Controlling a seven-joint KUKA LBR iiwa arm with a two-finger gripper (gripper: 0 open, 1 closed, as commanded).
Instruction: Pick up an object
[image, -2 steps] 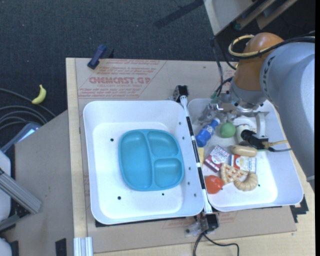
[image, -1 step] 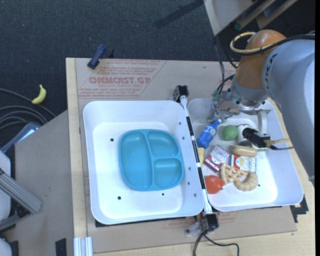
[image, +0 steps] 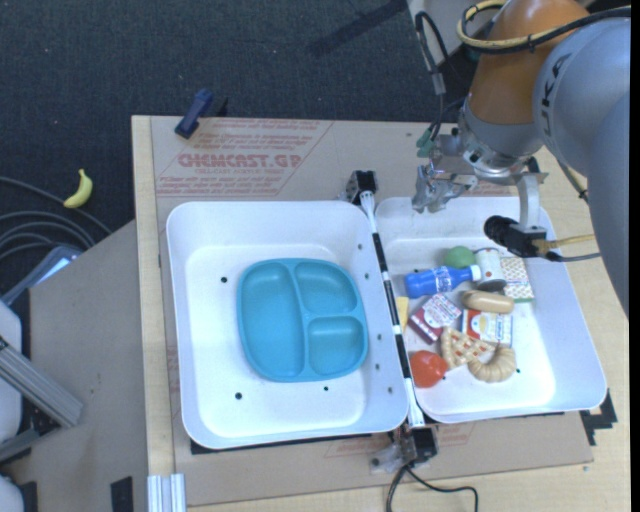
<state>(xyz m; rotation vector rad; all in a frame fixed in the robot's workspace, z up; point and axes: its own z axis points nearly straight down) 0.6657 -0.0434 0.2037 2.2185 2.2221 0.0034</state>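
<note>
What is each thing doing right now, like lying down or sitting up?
Blue tray: lying flat, right way up, in the left bin.
Blue bottle: on its side in the right bin.
Toy food pile: heaped together, touching.
Claw: above the right bin's far edge, holding nothing.

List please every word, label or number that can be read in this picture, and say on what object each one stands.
"CHEMCAST GP", red print, seen upside down on the brown sheet under the bins; the smaller red lines around it are too blurred to read.
Blue bottle: its label is too small to read.
Red and white packets in the right bin: print is there, but unreadable.
Blue tray in the left bin: no text.
</note>
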